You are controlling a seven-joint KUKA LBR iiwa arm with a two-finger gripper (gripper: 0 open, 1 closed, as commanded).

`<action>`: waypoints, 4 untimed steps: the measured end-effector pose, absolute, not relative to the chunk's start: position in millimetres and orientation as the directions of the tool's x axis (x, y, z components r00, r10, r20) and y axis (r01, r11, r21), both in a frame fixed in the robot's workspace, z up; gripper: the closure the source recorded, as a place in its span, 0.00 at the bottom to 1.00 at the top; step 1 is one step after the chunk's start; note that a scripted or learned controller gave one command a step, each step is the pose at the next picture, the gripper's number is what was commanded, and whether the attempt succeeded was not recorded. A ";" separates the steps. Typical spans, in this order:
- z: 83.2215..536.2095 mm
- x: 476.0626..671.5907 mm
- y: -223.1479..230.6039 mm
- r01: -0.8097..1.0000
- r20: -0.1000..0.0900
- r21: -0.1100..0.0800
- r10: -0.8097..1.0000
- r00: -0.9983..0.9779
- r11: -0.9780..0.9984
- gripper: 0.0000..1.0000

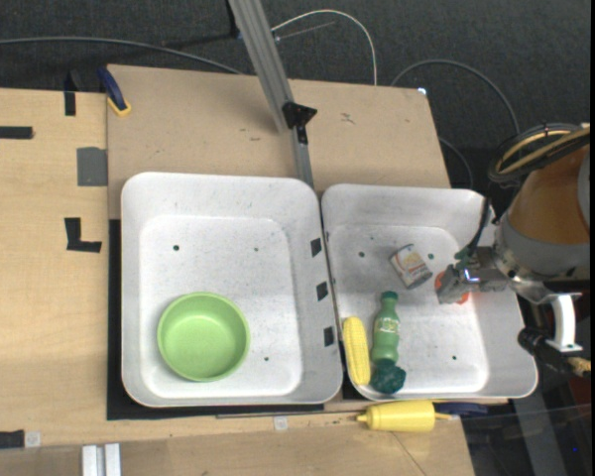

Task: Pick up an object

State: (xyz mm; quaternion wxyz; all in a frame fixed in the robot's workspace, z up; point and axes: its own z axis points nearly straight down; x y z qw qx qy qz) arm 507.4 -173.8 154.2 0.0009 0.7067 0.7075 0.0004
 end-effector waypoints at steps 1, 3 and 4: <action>208.2 506.9 -184.3 1.000 -0.002 0.003 1.000 0.000 0.000 1.00; 253.9 504.7 -121.7 1.000 0.002 -0.001 1.000 -0.007 0.007 1.00; 239.7 512.0 -63.7 1.000 0.002 -0.004 1.000 -0.007 0.007 1.00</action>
